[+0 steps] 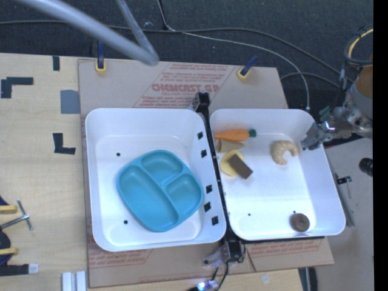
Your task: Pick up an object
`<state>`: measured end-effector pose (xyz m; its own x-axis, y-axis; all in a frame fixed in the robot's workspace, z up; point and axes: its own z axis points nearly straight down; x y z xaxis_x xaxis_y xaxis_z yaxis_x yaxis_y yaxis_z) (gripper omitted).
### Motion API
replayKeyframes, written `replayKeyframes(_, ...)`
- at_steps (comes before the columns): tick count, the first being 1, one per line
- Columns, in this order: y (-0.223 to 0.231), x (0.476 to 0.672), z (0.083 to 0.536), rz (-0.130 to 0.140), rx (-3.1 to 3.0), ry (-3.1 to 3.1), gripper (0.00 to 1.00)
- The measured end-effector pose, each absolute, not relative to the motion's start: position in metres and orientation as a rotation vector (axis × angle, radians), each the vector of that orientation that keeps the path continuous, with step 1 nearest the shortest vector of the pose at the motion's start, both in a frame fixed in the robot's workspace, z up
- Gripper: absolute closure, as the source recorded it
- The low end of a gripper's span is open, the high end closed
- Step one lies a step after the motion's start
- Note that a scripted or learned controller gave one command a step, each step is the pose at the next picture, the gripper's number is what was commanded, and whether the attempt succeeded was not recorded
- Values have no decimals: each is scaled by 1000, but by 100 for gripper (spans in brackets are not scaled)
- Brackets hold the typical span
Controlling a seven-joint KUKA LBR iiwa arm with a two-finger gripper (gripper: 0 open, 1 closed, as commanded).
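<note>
At the right bin's [315, 180] upper right rim the gripper [315, 135] hangs just beside the croissant [282, 151], and whether its tips are spread or pressed together cannot be told at this size. The croissant lies in the bin's upper half with its long axis roughly left to right, its horns curling toward the bottom of the view. A descent this close to the wall risks clipping the rim or nudging the curved pastry aside; the carrot [233, 136] lies level, green end rightward.
</note>
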<state>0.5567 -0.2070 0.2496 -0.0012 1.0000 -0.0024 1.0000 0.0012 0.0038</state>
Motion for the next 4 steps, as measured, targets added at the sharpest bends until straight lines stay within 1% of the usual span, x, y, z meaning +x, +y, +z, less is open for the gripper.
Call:
replayKeyframes(1,-162,546,238,-2,2219,2228,100)
replayKeyframes(2,-118,541,229,-2,2218,2227,100)
replayKeyframes(3,-65,536,238,0,2216,2229,100)
replayKeyframes(4,-3,527,237,-3,2217,2229,100)
